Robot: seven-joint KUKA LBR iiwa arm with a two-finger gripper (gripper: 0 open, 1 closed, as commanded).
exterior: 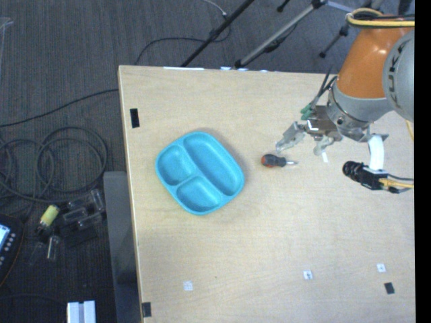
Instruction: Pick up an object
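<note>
Wooden bench (269,247), blue tray (200,172), perhaps screwdriver (276,161)

Even, fairly bright light falls on the pale table (269,247); shadows are faint, and the whole picture is slightly soft and grainy.

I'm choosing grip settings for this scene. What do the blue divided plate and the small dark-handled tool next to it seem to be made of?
The blue divided plate looks like moulded plastic: uniform light blue, rounded edges, soft sheen, three smooth compartments. The small tool seems to have a dark reddish handle, perhaps plastic or rubber, and a thin pale tip that could be metal; it is too small to be sure.
</note>
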